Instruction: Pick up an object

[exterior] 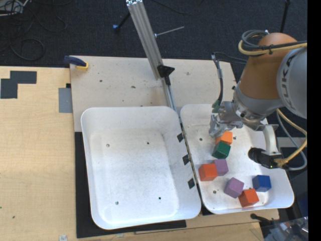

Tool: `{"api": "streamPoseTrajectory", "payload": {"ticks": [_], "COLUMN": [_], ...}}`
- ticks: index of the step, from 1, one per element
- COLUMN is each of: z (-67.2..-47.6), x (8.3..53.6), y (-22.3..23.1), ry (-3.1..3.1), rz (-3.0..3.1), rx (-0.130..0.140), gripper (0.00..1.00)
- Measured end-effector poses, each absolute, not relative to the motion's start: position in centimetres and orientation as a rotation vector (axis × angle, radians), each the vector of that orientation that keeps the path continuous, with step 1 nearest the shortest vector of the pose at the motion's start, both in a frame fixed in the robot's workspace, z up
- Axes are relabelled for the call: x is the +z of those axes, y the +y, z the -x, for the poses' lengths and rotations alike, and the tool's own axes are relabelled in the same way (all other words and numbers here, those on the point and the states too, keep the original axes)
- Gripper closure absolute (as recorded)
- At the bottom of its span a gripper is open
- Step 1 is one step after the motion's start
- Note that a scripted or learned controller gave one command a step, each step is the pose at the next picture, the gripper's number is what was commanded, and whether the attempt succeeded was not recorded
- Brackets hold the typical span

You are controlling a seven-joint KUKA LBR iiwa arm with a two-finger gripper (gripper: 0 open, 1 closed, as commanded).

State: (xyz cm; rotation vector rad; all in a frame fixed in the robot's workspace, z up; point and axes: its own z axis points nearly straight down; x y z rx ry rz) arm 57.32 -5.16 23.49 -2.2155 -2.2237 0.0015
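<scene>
Blocks (221,150) crowded beneath fingers (216,129)

– What are the two bins made of?
– The left bin (100,134) and right bin (281,195) look like smooth white plastic, the left one peppered with dark specks.
– And the desk (35,134)?
– Pale wood with a matt, lightly grained face.
– The cubes?
– The orange cube (207,171), purple cube (233,187) and blue cube (261,183) at five o'clock look matt and smooth.
– That slanted rail (145,34) at twelve?
– Ribbed, dull silver metal.
– The arm (266,69)?
– Satin orange and grey shell.
</scene>
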Motion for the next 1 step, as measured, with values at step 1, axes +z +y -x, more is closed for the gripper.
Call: {"api": "streamPoseTrajectory", "payload": {"ticks": [1], "z": [-60.01], "x": [22.25], "y": [-0.35], "ry": [-2.223], "rz": [2.216], "rx": [0.001], "gripper": [1.0]}}
